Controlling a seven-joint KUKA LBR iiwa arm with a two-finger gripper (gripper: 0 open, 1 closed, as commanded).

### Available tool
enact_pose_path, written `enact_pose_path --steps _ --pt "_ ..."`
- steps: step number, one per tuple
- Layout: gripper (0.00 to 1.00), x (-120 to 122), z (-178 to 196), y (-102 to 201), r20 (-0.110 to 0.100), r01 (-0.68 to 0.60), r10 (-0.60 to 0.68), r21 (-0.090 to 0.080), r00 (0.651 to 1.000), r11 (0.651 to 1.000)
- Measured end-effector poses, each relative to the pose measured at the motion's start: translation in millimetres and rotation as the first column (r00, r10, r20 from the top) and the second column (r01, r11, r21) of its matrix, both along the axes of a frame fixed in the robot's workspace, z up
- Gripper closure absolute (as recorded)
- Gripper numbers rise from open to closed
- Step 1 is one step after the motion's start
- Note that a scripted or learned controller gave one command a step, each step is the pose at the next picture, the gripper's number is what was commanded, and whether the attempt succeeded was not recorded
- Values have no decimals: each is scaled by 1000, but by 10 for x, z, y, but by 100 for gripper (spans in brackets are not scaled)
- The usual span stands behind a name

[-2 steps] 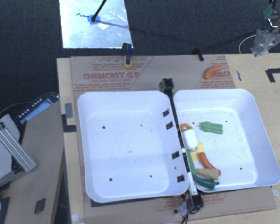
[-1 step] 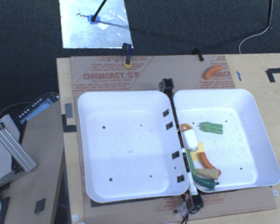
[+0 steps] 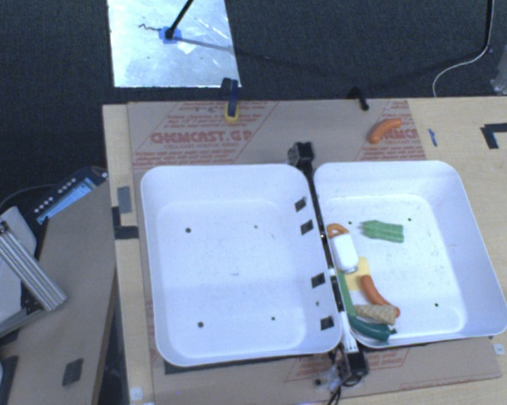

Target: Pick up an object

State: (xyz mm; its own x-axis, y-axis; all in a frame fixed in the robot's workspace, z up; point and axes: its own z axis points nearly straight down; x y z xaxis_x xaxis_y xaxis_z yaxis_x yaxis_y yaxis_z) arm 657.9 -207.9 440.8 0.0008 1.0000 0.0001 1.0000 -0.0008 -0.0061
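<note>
Toys hugging right bin's left wall — open floor rightward

light: bright, even | shadows: faint | focus: slightly soft | glare: white bins

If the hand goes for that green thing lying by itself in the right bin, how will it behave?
The green thing looks small and long, so probably light. It lies flat on the bin floor, so it may slide when nudged. Its ridged surface might help grip, though its stiffness is unclear.
</note>
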Motion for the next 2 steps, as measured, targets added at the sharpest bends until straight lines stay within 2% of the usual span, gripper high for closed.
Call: enact_pose_path --steps 1,2 --pt "100 -402 1026 14 20 -1 1 -5 1000 1000" --pt "100 -495 -249 320 -4 -6 6 4 1000 1000"
